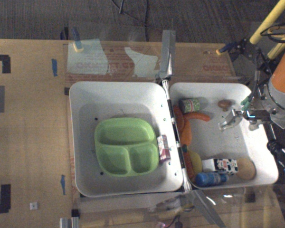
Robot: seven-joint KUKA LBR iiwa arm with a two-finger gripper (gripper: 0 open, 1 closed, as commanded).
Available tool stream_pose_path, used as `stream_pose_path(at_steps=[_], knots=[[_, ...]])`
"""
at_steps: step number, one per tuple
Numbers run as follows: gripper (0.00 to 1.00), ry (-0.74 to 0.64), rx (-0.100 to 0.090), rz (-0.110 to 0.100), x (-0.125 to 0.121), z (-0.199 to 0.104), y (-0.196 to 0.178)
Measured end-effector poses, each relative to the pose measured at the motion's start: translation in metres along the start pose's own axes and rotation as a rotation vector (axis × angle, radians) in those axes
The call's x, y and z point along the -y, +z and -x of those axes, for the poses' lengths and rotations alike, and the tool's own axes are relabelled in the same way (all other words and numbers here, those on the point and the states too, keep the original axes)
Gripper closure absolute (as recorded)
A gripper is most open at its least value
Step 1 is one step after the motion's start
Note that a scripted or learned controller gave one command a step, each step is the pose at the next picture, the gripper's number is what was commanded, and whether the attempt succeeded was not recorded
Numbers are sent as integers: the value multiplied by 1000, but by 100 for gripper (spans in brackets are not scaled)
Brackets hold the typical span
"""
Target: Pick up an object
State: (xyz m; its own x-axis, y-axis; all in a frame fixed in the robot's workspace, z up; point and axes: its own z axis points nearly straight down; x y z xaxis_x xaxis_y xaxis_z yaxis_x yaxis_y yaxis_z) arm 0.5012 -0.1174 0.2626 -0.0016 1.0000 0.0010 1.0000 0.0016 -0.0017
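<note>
Over right bin (256, 141), claw (229, 120) hangs, grip state unclear; arm (281, 87) cut off.

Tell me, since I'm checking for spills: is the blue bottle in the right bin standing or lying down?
Lying down. The blue bottle rests on its side along the right bin's near edge, beside the small carton.

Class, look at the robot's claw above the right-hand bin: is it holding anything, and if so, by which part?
Nothing is held. The claw hangs above a bare patch of the right bin, with no object between its fingers; the carrot lies apart, to its left in this view.
</note>
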Motion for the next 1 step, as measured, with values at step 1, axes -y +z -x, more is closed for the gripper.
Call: stream_pose_path(at_steps=[1], knots=[[0,29,0,-1,-56,-58,78]])
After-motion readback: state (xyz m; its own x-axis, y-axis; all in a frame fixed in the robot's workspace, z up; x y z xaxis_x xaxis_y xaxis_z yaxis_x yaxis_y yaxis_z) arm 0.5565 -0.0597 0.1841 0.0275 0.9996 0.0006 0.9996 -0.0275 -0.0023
